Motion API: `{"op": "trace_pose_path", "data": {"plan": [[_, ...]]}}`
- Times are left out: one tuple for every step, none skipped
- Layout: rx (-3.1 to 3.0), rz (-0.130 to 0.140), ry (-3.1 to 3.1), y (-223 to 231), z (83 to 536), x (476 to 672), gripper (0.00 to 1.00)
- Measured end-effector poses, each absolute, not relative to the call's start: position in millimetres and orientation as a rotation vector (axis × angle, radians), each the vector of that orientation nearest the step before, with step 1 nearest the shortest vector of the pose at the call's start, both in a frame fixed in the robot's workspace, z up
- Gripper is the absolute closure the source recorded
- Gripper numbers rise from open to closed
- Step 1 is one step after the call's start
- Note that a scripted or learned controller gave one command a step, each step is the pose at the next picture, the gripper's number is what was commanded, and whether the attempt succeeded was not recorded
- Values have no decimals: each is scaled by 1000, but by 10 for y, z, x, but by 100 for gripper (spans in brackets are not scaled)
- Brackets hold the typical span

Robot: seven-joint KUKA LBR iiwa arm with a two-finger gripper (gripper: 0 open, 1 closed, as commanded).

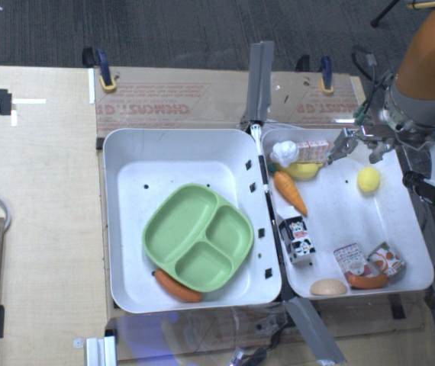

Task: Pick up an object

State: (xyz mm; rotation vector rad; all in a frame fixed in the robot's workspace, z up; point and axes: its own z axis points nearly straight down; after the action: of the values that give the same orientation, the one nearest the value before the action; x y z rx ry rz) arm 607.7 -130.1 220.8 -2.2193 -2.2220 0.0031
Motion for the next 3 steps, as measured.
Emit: {"op": "trace_pose_path", "data": {"plan": [[-2281, 2, -2161, -1217, 921, 6588, 0], [-2280, 3, -2164, -1221, 1020, 6593, 100], [-2280, 4, -2164, -1220, 1019, 6592, 0]]}}
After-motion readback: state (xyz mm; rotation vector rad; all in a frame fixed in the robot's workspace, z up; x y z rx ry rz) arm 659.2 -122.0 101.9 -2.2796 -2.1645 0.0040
